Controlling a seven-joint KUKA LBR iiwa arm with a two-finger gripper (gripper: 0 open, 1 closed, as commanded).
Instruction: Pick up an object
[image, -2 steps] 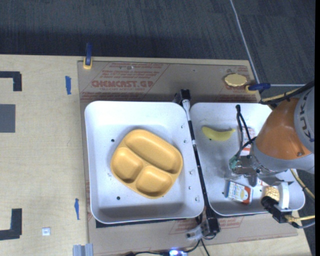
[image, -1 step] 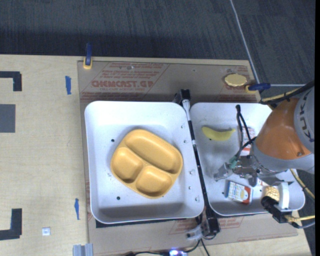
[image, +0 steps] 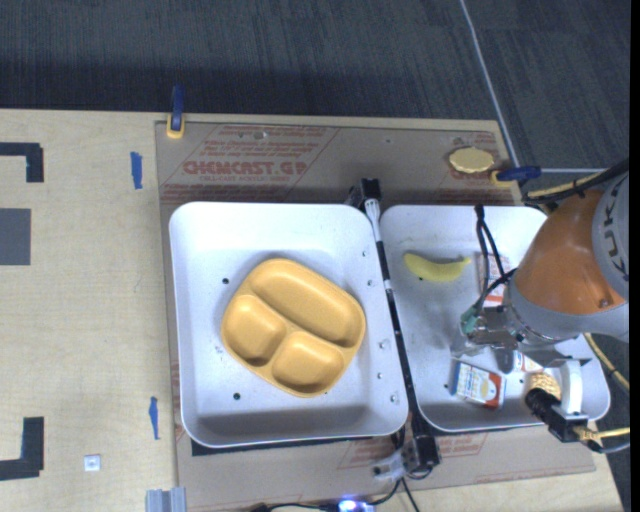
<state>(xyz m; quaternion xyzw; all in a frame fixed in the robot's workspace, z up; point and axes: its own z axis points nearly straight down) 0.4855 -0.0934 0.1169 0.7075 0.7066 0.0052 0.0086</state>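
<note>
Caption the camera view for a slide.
Arm over the right bin with banana and carton; yellow tray left.

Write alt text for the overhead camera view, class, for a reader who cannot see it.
A grey and orange robot arm reaches from the right over the right white bin, above a small carton and near a banana. The left white bin holds a yellow three-compartment tray.

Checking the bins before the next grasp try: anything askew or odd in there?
Nothing spilled or damaged. The yellow three-compartment tray sits rotated askew in the left bin. In the right bin, a small carton lies flat and tilted beside the arm; the banana looks fine.
</note>
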